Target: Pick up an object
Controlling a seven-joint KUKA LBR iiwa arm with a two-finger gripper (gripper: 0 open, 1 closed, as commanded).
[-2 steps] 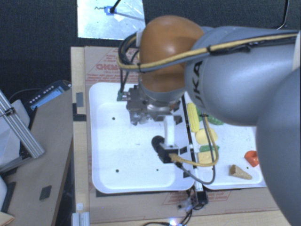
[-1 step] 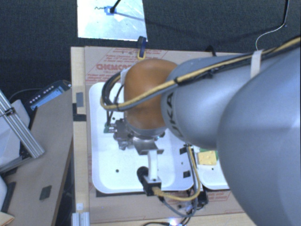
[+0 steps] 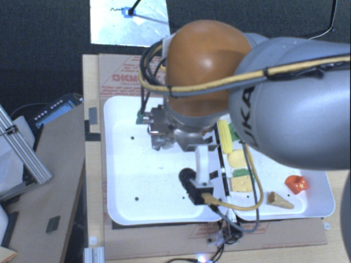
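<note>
My gripper (image 3: 158,131) hangs over the upper middle of the left white bin (image 3: 111,163), beneath the orange wrist band (image 3: 203,64). The arm hides most of its fingers. In the right bin (image 3: 324,204) lie several small things. A long yellow piece (image 3: 224,137) and a round yellow one (image 3: 237,159) sit beside the divider. Below them are a green piece (image 3: 241,172) and a pale yellow block (image 3: 242,184). Further right lie a red piece (image 3: 296,184) and a tan wedge (image 3: 281,201). The arm covers the rest of that bin.
Both bins rest on a cardboard sheet (image 3: 122,76) on the bench. A shiny sheet (image 3: 127,15) lies beyond it at the top. An aluminium rail (image 3: 23,153) and a dark device (image 3: 55,109) stand to the left of the bench.
</note>
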